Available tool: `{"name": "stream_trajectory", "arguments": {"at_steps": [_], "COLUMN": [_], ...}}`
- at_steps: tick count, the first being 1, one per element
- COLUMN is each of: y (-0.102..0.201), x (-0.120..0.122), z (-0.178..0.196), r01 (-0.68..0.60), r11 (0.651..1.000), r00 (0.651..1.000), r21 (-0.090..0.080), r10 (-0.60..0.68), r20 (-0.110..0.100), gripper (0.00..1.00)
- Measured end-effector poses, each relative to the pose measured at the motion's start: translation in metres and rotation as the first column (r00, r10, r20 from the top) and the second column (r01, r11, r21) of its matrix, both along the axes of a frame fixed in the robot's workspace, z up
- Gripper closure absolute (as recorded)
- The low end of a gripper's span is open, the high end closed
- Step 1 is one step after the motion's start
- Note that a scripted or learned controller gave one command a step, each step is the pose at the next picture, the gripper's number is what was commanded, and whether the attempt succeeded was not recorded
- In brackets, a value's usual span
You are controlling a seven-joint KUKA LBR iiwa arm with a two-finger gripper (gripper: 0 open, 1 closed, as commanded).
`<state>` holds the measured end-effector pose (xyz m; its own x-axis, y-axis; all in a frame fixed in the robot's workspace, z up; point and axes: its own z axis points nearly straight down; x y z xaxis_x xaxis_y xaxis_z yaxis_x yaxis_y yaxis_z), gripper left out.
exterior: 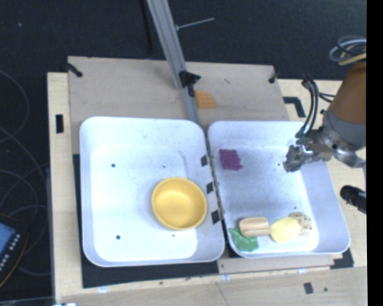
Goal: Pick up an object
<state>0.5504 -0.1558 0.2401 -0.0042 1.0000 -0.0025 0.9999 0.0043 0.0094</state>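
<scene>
Over right bin (319, 183) | gripper (295, 159) grasp unclear | purple block (230, 159) well apart, leftward

Your arm (352, 101) is reaching in from the right, its orange band showing above the grey wrist, and the claw (293, 160) is hanging low, pointing down and leftward.

Glossy yellow plastic bowl (179, 203)

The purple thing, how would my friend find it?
Look in the right bin, near its far left corner beside the divider. The purple thing lies flat and alone there, while the tan, yellow and green pieces crowd the near edge.
</scene>
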Motion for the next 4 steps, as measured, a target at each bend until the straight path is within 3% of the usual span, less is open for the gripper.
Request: {"name": "stream_trajectory", "arguments": {"at_steps": [1,2,4], "y": [-0.001,0.050,0.164], "x": [0.002,0.016,0.045], "z": [0.033,0.039,0.010], "r01": [-0.001,-0.004,-0.002], "r11": [1.000,1.000,1.000], "r00": [1.000,1.000,1.000], "r21": [0.001,0.003,0.003], "r10": [0.001,0.004,0.002], "r20": [-0.003,-0.007,-0.011], "gripper": [1.00,1.00,1.00]}}
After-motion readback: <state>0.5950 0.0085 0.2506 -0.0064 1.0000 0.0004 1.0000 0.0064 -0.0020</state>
